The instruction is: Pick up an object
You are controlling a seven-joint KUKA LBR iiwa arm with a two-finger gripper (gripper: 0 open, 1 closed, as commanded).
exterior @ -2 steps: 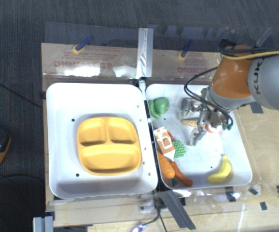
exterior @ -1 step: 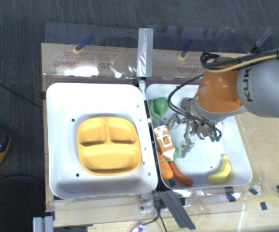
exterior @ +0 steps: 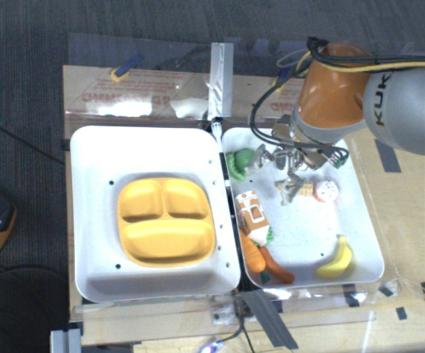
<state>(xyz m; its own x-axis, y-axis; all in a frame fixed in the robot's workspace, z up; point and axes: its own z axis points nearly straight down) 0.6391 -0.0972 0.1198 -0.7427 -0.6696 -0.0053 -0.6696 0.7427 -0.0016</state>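
Where bananas lie, arm (exterior: 359, 98) overhead

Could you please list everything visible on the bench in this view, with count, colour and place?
bins: 2, white, side by side
tray: 1, yellow, compartmented, in left bin
banana: 1, yellow, right bin, near right corner
carrot: 1, orange, right bin, near left edge
carton: 1, orange and white, right bin, left side
green toy: 1, right bin, far left corner
round item: 1, white and red, right bin
pincer: 1, metal, over right bin
arm: 1, grey with orange band
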